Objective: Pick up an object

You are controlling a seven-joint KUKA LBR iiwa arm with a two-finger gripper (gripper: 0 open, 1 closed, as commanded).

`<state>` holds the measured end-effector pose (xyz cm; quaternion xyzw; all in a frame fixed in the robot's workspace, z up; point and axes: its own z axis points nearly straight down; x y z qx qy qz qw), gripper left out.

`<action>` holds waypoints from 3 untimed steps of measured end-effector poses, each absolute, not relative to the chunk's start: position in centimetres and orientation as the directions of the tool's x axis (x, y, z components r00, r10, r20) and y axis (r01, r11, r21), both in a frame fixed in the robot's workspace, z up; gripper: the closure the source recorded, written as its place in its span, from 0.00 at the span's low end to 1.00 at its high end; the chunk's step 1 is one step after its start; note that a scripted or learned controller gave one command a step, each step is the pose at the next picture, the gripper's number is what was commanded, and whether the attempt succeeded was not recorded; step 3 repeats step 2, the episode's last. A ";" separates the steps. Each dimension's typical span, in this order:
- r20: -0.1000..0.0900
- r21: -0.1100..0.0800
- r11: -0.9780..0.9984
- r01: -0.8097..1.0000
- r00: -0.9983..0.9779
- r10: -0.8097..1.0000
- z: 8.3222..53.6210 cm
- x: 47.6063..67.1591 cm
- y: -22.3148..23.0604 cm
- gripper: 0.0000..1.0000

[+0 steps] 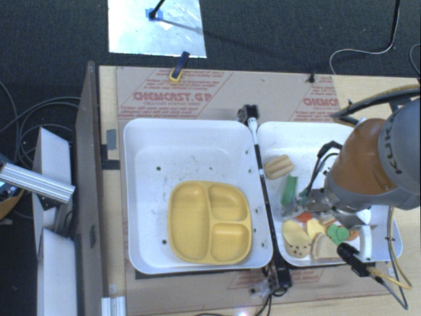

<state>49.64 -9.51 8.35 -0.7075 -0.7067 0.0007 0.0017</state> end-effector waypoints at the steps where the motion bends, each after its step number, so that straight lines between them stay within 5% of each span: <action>1: 0.001 0.003 0.001 1.000 -0.001 1.000 9.5 50.0 -9.4 1.00; 2: 0.002 0.013 0.013 1.000 -0.013 1.000 19.2 54.1 -2.1 1.00; 3: 0.002 0.013 0.013 1.000 -0.013 1.000 19.2 54.1 -2.1 1.00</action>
